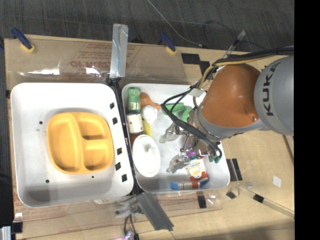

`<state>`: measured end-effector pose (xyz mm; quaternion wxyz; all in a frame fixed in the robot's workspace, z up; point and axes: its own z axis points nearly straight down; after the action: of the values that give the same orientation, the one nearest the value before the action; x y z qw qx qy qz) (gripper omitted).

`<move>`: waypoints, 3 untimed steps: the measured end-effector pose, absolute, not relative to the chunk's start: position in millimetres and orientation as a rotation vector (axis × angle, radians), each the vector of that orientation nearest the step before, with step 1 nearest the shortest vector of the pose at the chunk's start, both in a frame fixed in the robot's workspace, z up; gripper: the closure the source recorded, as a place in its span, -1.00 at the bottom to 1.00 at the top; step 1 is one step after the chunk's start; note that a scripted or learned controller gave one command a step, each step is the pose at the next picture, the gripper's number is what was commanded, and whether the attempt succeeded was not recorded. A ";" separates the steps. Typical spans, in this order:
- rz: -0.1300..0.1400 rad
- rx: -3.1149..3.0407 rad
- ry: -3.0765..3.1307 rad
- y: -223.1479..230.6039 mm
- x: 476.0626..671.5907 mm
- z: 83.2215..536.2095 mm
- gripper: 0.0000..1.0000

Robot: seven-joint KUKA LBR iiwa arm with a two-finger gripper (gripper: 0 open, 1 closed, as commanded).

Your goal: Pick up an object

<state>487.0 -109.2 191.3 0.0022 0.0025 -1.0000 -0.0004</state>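
Loose objects sit in the right bin (150, 185): green-capped bottle (134, 115) along its left wall, white bowl (145, 155) below it, small printed pouch (197, 169) and a marker (189, 185) near the bottom edge. Tool (186, 145) is down inside this bin, just above the pouch; can't tell its state. Arm (235, 101) covers the bin's right side. Left bin (30, 149) holds a yellow divided tray (80, 142). Both on the tabletop (260, 154).
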 end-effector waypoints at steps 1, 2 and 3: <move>0.001 -0.062 -3.142 -168.8 592.3 223.9 -1.00; 0.001 0.097 -3.142 -211.0 559.5 92.0 -1.00; -0.001 0.109 -3.141 -209.0 560.9 99.4 1.00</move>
<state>560.9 -209.0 99.4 -0.0004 0.0346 -0.9994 -0.0003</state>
